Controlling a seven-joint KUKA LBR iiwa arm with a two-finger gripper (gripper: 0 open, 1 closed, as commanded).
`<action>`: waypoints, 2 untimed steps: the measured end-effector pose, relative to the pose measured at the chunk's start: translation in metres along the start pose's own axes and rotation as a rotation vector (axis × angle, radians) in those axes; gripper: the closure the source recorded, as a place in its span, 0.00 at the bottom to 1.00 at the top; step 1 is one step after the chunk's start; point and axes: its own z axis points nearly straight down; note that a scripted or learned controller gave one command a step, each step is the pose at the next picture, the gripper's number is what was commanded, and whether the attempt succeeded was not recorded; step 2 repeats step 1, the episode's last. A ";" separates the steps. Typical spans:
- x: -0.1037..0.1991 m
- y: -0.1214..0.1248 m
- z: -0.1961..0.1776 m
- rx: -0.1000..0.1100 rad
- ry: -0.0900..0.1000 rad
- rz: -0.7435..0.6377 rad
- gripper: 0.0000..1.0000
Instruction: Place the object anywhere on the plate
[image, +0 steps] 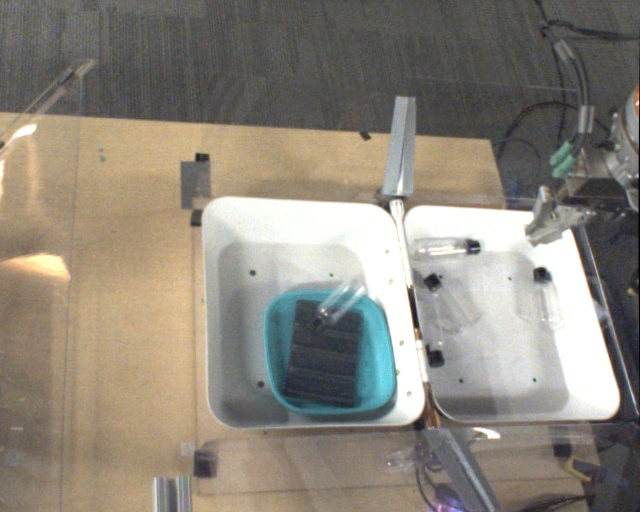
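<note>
Spanning the whole scene under the gripper (545, 222): wooden bench (110, 330), with two white bins side by side on it.

Right bin (590, 395) is the one nearest the gripper, which sits over its far right corner, at the rim. Left bin (225, 330) lies well away from the gripper, past the divider between the two.

Arm (610, 165) comes in at the top right, partly cut off by the frame. Grip state: cannot tell, too small and blurred. Nothing seen held in it.

Teal plate (378, 372) sits in the near half of the left bin, well apart from the gripper.

Dark ribbed block (322, 362) lies on the plate and covers most of its middle.

Clear tube (342, 298) rests on the plate's far edge, tilted, one end touching the block. It is on the plate, away from the gripper.

In the right bin:
- capped tube (448, 246), lying flat, level with the gripper and towards the divider
- second tube (541, 296), below the gripper and near it, black cap on its far end
- faint clear piece (452, 312), nearer the divider, hard to make out
- small black piece (435, 355), just beside the divider, farthest of these from the gripper
</note>
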 end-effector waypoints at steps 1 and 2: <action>0.036 0.032 0.084 0.019 0.004 -0.071 1.00; 0.036 0.032 0.084 0.019 0.004 -0.071 1.00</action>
